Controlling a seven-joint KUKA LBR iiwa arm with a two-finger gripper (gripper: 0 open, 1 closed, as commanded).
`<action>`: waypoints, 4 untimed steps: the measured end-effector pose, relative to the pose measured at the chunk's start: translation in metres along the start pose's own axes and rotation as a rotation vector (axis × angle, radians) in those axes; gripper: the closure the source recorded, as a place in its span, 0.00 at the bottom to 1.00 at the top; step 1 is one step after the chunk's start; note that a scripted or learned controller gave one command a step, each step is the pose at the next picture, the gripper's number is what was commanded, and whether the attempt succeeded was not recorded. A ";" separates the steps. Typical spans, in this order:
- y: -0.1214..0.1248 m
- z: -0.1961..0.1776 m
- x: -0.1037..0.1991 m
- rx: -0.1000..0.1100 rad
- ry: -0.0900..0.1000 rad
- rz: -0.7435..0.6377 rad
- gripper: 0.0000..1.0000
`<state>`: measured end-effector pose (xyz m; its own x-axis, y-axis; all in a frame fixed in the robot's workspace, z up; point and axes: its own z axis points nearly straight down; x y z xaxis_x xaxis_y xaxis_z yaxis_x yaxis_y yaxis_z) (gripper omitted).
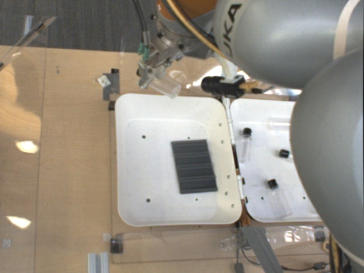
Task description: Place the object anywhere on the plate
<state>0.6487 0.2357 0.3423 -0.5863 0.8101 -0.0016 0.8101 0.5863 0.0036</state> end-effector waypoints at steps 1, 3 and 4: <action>-0.037 0.015 0.017 0.000 0.000 0.367 1.00; 0.016 -0.092 -0.012 0.004 0.000 1.326 1.00; -0.010 -0.093 0.005 0.003 0.000 1.995 1.00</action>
